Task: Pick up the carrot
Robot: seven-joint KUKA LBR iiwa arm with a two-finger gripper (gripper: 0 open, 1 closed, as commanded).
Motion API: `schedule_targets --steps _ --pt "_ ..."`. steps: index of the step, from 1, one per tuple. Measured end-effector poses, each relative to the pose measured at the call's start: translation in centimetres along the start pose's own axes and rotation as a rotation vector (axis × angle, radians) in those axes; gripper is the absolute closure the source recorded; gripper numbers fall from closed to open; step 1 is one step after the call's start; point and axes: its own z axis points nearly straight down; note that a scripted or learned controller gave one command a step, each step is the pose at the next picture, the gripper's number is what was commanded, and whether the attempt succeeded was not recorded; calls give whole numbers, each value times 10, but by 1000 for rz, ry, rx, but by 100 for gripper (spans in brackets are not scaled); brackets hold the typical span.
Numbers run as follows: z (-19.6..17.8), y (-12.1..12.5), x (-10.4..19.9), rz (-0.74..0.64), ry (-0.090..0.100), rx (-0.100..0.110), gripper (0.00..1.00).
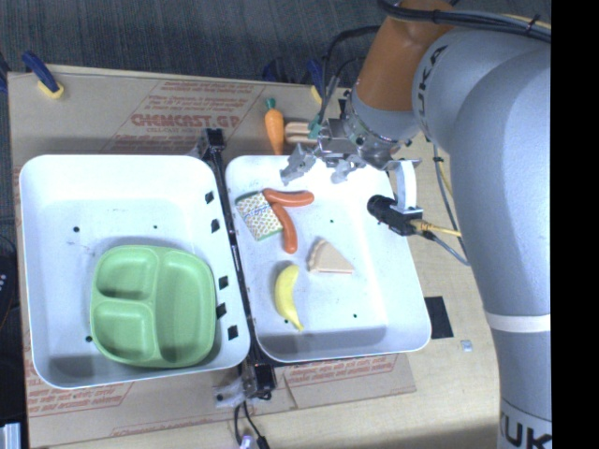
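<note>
The carrot (273,131), orange with a green top, lies on the cardboard just behind the right bin (402,297), outside its far rim. My gripper (319,167) hangs over that bin's far edge, to the right of the carrot and a little nearer the camera. Its two grey fingers (297,166) stand apart with nothing between them, so it is open. The carrot and the gripper do not touch.
The right bin holds two sausages (288,215), a checkered green block (258,216), a sandwich wedge (328,258) and a banana (287,296). A green divided plate (154,305) sits in the left bin (56,195). A beige piece (298,131) lies beside the carrot.
</note>
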Motion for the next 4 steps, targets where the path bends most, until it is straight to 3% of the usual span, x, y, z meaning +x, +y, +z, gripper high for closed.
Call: schedule_targets --steps 1,2,3,4 --pt "-147 -21 -24 39 -1 -4 0" --pt "24 -14 -64 336 1 2 0" --pt "-87 -11 -70 214 0 -3 0" --pt "102 -17 -57 306 1 2 0"
